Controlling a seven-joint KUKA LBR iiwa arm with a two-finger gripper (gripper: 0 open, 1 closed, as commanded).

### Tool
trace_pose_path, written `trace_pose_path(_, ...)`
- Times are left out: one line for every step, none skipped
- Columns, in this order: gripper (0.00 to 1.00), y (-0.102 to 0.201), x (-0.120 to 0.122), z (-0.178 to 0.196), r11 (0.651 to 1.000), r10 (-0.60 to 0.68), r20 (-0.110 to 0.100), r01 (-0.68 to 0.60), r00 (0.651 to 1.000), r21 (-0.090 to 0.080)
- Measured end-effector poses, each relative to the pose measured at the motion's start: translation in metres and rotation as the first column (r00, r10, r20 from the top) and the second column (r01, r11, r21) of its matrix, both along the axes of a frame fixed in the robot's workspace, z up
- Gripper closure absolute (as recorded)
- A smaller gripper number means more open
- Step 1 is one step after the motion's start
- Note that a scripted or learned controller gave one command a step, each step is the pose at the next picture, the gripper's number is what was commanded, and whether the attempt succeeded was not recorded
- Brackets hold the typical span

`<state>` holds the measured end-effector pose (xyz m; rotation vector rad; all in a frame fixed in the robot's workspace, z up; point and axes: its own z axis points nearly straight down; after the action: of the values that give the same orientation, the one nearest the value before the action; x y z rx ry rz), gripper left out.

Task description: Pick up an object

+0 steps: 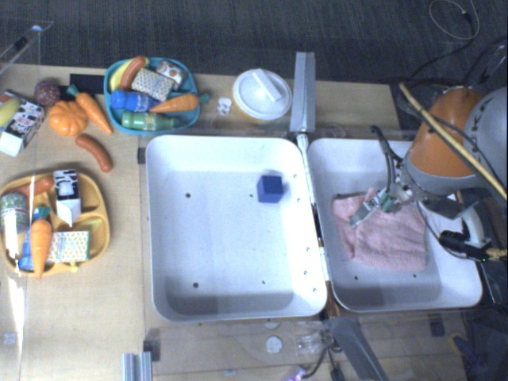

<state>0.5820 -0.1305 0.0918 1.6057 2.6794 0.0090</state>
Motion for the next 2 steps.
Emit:
trace_pose_path(0.0, 0.042, 0.033, -0.001, 0.99, -0.138, 0.001, 0.138, 0.99, 0.005)
trace_pose_path(0.0, 0.038, 0.088, -0.002, 0.963, -0.269, -0.02, 0.27, 0.963, 0.004)
